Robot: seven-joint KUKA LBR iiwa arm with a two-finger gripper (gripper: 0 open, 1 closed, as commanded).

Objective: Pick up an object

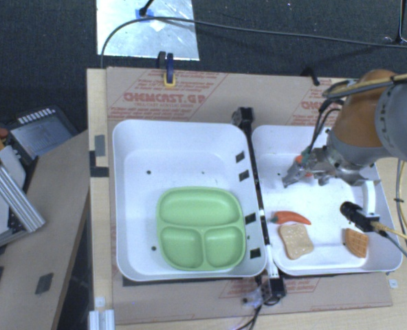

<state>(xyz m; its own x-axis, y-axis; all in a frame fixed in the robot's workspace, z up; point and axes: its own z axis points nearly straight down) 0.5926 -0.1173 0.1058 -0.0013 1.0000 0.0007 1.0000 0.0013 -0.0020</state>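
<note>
Two white bins — one green divided plate (left bin), one bread slice, one red pepper, one cracker.

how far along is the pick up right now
Nothing looks picked yet. The claw hangs over the right white bin, at its far side, with nothing visible between its fingers. The orange-red pepper-shaped piece, tan bread-slice toy and orange cracker-like square lie on the bin floor. Reaching, gripping and lifting one remain.
</note>
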